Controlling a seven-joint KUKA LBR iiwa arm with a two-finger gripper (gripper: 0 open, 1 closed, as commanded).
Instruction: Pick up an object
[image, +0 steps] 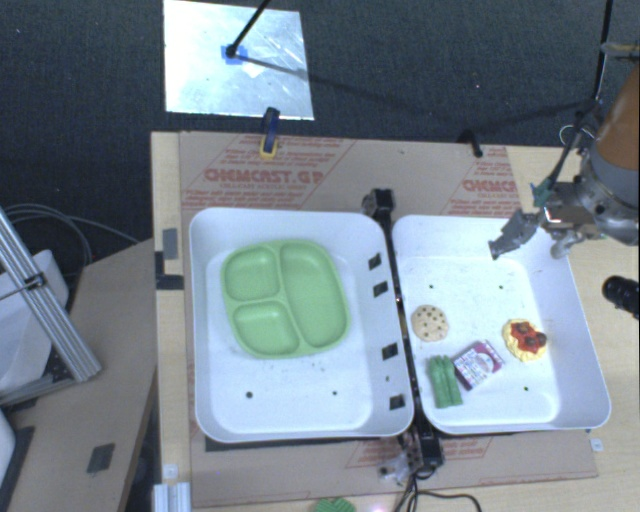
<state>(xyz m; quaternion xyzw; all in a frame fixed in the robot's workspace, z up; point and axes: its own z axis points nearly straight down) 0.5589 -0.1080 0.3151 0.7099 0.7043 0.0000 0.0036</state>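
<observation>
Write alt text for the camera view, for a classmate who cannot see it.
A grey robot arm's gripper hangs over the far right of the right white bin, which holds a cookie, a pizza slice, a small purple packet and a green vegetable. The left white bin holds a green divided tray.

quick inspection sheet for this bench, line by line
surface: left bin and right bin side by side on a cardboard sheet.
job's things: cookie, green item, purple packet and red-yellow item in the right bin.
clutter: green divided tray in the left bin.
grippers: gripper above the right bin's far edge, holding nothing.
cables: grey cables at left.
surroundings: foil sheet on dark floor.
</observation>
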